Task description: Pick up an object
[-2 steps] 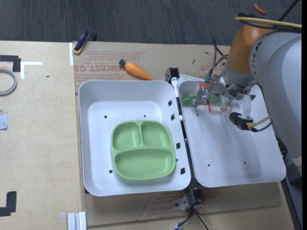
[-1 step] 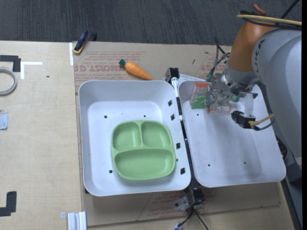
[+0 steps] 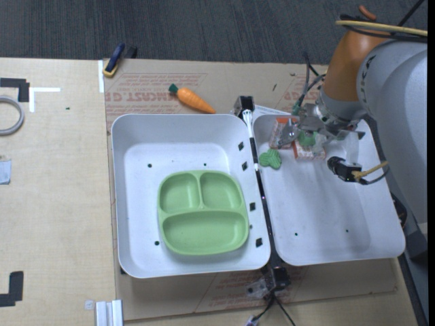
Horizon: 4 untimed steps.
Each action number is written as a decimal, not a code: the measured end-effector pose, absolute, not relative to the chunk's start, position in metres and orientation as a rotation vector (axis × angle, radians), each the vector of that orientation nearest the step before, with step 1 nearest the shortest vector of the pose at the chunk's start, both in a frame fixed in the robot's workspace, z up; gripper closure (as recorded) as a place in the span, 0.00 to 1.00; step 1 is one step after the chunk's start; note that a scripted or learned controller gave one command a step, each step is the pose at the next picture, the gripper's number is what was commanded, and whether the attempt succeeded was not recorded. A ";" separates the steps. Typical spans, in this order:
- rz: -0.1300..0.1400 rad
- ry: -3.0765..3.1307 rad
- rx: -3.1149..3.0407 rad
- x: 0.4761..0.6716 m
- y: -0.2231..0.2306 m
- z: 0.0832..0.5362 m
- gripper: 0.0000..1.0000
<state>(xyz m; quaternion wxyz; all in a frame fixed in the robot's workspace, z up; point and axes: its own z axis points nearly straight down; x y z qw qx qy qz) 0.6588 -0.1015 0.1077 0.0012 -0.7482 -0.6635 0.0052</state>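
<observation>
Carrot (image 3: 193, 99) lies outside bins; green tray (image 3: 202, 212) fills left bin (image 3: 132, 182).

You have two bins side by side on the surface (image 3: 54, 202), their inner edges touching. The left bin (image 3: 129, 182) holds a divided plate (image 3: 202, 212) lying near its middle. In the right bin (image 3: 340, 229), a small leafy toy (image 3: 270, 159) sits close to the left wall toward the far end, with a clear packet (image 3: 309, 148) just to its right, under the gripper (image 3: 302, 129). Behind the left bin, outside it, a toy carrot (image 3: 192, 99) lies on the cardboard sheet (image 3: 149, 87).
</observation>
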 end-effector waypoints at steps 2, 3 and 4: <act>0.022 -2.423 -2.003 0.658 -0.115 0.108 1.00; 0.023 -2.422 -2.002 0.657 -0.115 0.107 0.00; 0.023 -2.423 -2.004 0.658 -0.115 0.117 1.00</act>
